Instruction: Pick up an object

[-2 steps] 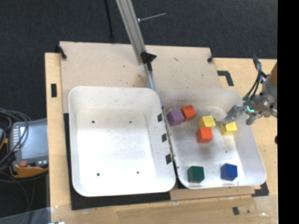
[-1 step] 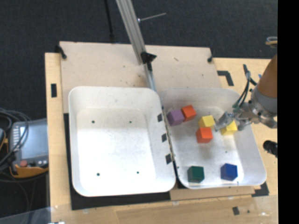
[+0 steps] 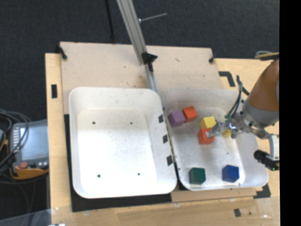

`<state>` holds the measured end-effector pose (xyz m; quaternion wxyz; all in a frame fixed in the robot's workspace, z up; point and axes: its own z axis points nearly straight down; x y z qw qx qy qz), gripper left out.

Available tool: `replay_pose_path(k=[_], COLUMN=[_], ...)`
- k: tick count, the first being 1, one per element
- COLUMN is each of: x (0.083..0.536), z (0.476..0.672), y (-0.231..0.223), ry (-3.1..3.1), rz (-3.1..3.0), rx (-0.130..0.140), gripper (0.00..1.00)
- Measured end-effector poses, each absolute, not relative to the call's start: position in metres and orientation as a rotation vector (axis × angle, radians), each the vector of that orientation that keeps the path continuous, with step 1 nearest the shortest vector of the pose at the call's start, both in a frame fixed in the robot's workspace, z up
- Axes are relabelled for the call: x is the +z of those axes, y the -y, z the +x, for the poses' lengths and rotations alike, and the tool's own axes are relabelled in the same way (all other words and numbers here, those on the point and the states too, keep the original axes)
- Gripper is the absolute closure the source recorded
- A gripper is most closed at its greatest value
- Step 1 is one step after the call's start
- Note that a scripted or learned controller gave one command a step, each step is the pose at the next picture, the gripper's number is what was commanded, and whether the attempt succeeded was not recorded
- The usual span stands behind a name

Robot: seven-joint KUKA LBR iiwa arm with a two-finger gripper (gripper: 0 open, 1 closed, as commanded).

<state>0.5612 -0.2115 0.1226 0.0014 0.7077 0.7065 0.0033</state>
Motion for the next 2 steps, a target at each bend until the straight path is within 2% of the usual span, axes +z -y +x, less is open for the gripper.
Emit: replay_pose_path(k=[1, 2], x=[0.1259, 0.1354], z=[0.5650, 0.5660], y=[0.2146, 0.2149], ry=[-2.206, -2.202], rz=[2.210, 2.214], rx=[0.014, 0.018], gripper=[0.00, 1.00])
